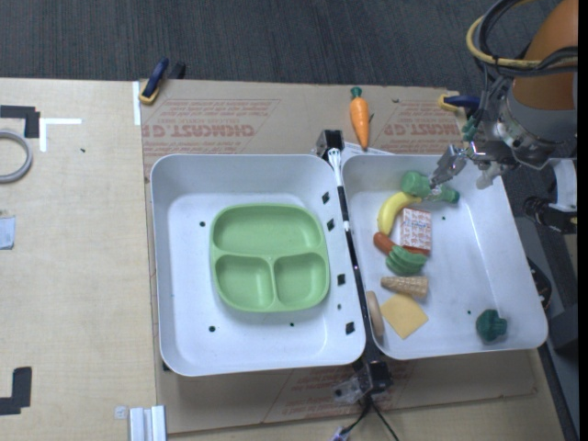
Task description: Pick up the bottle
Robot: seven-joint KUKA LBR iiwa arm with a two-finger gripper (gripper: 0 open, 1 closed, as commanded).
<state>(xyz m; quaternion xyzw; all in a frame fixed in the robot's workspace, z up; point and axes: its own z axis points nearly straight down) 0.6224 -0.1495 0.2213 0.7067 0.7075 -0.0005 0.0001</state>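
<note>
Two shallow white bins sit side by side on the table [83,274]. The left bin [175,246] holds a green divided plate [270,257] with three compartments. The right bin [501,274] holds a cluster of toy foods near its left side: a yellow banana [392,211], a red-and-white carton [416,230], a small orange-red piece [382,243], a green ridged piece [405,260], a tan cone [405,286] and a yellow cheese wedge [404,317]. A dark green lump [491,326] lies apart near the bin's front right corner. A green bottle-like object [424,186], apparently the task's bottle, lies at the bin's back, just beside the banana. The jaws [450,165] hang right over it; whether they are spread or pinching cannot be told. A toy carrot [359,116] lies on the cardboard [211,122] behind the bins.
</note>
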